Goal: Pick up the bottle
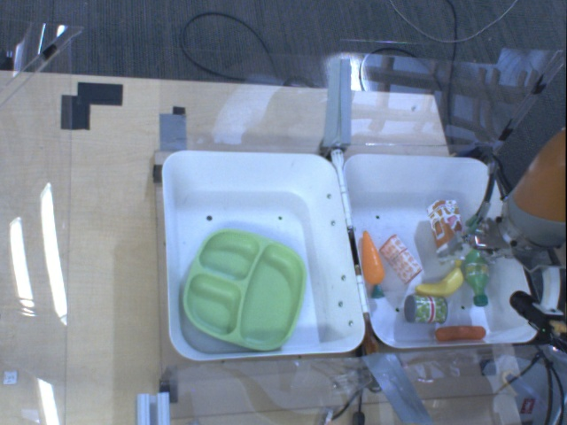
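Observation:
The bottle [477, 278] is small, green and translucent. It lies in the right bin [390, 180] near that bin's right wall, with its cap toward the front. A yellow banana [443, 283] touches its left side. My gripper [485, 240] reaches in from the right and hovers just over the bottle's upper end, below the grey arm with its orange band [542, 189]. The wrist hides the gripper's tips, and I see nothing lifted off the bin floor.
The right bin also holds an orange carrot [372, 259], an orange-and-white packet [400, 259], a red-and-white carton [443, 220], a small can [425, 308] and a red sausage-shaped piece [461, 333]. A green divided plate [245, 289] lies in the left bin [230, 180].

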`<state>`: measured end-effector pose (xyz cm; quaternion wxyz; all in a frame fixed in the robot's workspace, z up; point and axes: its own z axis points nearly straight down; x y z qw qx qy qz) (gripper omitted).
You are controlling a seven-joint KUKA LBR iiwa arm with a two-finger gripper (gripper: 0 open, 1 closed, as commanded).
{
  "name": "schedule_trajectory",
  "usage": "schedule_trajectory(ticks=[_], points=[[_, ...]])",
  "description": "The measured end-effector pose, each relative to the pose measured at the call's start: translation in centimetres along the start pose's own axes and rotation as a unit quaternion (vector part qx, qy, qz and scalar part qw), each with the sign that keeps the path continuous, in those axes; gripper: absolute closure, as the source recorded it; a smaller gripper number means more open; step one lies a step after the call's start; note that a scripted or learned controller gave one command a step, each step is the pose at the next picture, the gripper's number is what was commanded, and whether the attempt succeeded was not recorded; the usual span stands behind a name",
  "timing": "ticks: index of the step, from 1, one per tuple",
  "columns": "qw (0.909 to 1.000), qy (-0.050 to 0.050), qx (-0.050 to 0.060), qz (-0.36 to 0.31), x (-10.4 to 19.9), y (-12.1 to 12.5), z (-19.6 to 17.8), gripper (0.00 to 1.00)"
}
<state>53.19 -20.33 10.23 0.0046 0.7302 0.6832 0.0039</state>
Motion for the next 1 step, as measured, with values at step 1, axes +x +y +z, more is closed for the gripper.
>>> schedule_trajectory(ticks=[1], points=[[0.9998,0.0,0.003,0.019,14.05,2.12,-15.34,1.0]])
